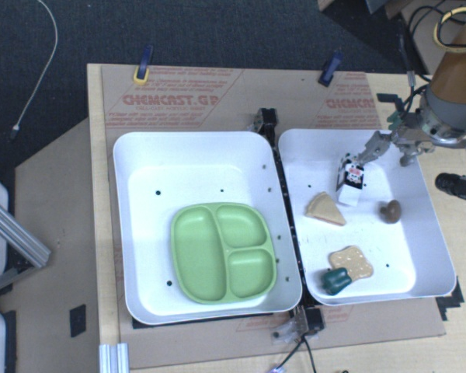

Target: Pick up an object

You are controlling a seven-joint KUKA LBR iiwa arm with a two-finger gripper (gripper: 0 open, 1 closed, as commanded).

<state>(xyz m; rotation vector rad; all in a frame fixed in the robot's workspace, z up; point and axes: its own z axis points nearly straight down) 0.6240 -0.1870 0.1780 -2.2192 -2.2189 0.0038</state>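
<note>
My gripper (349,172) reaches in from the upper right and hangs over the back part of the right bin (419,231). A small white object (349,195) lies directly under its tip; whether they touch is unclear. A tan wedge (326,208) sits just left of and in front of the gripper. To the right lies a small brown ball (390,210). A flat tan toast-like piece (352,261) and a dark green object (335,280) rest near the bin's front edge.
The left bin (140,169) holds a light green divided plate (221,251). A black clamp (266,120) sits at the back between the bins. Blue clips (330,68) hold the cardboard base at the far edge.
</note>
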